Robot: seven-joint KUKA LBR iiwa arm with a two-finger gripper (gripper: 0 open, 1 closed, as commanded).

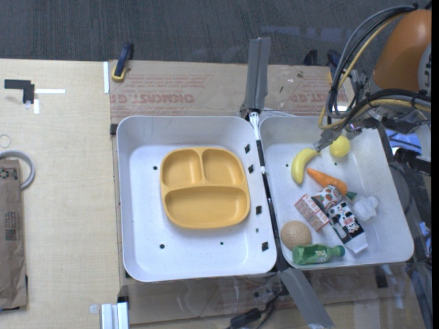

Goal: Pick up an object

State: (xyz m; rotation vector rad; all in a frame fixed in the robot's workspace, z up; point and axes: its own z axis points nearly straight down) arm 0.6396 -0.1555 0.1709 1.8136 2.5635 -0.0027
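Note:
The right bin (391, 184) holds several objects. A yellow banana (300, 164) lies near its back left, with a small lemon (340, 147) to its right. In front of them lie an orange carrot (326, 179), a red and white carton (312, 212), a black and white milk carton (345, 223), a tan ball (296, 234) and a green bottle (317, 253). My gripper (324, 142) hangs low over the bin's back, between the banana's upper tip and the lemon. Nothing is visibly held in it.
The left bin (137, 204) holds a yellow divided plate (204, 186). A grey divider post (257, 74) rises between the bins at the back. Cables and the orange-banded arm (405, 53) crowd the right bin's back right corner. A brown bag (10, 232) lies far left.

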